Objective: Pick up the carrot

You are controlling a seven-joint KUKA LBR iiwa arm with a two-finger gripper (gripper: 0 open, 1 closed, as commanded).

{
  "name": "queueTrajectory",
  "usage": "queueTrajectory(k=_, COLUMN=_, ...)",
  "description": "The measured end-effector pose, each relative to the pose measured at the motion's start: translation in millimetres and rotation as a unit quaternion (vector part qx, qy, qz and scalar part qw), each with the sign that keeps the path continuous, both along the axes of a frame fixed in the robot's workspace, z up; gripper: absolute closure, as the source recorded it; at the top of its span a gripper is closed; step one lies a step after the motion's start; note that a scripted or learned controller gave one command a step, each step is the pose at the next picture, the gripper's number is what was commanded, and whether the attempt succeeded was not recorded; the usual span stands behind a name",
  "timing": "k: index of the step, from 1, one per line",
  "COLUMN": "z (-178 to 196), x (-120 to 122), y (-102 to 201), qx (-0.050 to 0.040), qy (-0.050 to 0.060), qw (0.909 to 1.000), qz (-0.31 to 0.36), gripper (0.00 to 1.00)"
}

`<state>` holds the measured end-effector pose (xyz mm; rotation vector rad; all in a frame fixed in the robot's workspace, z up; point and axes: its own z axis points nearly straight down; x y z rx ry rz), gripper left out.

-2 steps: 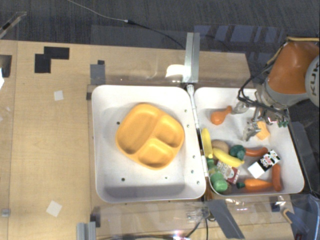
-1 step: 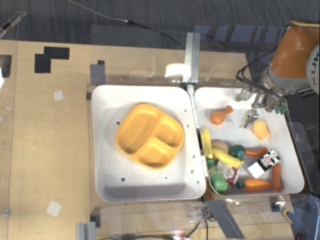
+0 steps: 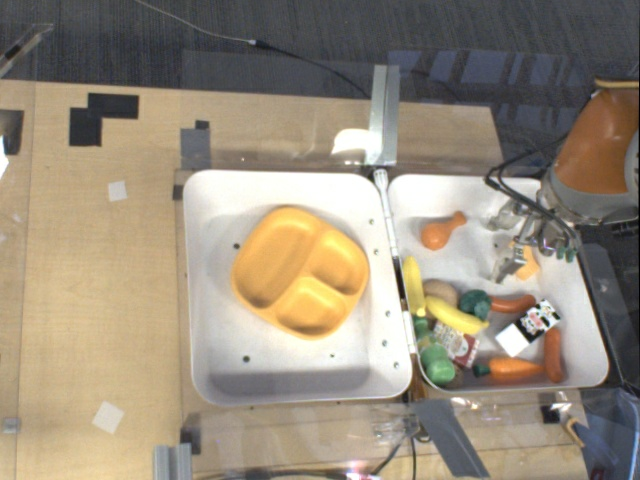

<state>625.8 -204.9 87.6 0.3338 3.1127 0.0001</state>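
Dark carpet frames a pale wooden bench (image 3: 90, 298) carrying two shallow white bins side by side. At left, one bin (image 3: 215, 368) holds a single yellow divided plate (image 3: 300, 270), sitting near its middle. At right, the second bin (image 3: 595, 353) is crowded along its near side: two bananas (image 3: 455, 315) against the divider, one green vegetable (image 3: 475, 302), one round green fruit (image 3: 437, 366) in the near corner, one small printed packet (image 3: 461, 345), one black-and-white carton (image 3: 528, 328) and three slim orange-red pieces. One of those, the carrot (image 3: 512, 370), lies flat along the near wall, green top pointing left; another lies beside the carton and a third stands at the far right corner. One toy drumstick (image 3: 443, 230) lies alone toward the far side.

The gripper (image 3: 520, 253) hangs over the bin's right half, with something pale orange at its tips; whether the claw is open or closed cannot be made out here.

Risks from this position look plain. The carrot is well apart from the gripper and pressed by neighbours, so a descent could land on the carton or the lookalike orange pieces instead. Its place against the wall may also leave one finger no room, letting the carrot slide away.
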Motion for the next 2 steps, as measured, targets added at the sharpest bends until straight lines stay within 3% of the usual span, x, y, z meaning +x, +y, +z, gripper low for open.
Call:
queueTrajectory(k=1, z=39, x=-7, y=65, qx=0.0026, qy=0.002, qw=0.9826, qz=-0.186, gripper=0.00)
queueTrajectory(k=2, z=6, x=-43, y=25, qx=0.0023, qy=0.005, qw=0.9396, qz=-0.342, gripper=0.00)
